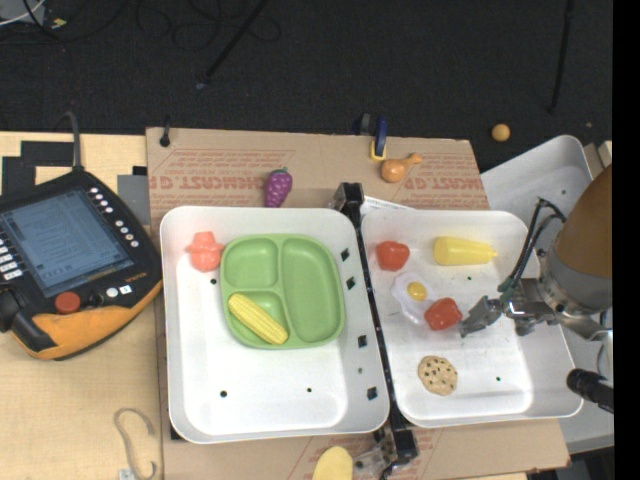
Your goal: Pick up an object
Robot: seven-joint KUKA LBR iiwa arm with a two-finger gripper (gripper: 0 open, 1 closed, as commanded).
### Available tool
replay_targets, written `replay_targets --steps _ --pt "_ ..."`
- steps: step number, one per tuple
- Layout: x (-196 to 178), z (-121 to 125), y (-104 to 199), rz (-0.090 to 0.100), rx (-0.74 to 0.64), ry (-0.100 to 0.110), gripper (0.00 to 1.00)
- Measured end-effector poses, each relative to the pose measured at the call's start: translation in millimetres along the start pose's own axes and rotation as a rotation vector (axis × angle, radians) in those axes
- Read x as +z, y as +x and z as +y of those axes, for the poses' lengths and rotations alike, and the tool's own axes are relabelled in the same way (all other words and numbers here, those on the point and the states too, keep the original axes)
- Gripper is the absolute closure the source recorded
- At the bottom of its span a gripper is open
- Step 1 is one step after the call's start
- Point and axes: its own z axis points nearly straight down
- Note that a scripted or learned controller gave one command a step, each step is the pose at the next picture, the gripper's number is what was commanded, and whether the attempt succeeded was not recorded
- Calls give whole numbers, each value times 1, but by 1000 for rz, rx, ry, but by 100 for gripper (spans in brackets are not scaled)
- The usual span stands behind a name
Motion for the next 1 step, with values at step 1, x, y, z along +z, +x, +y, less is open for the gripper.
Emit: replay_targets --steps 1 --pt "61 -8 -1 0 1 1 0"
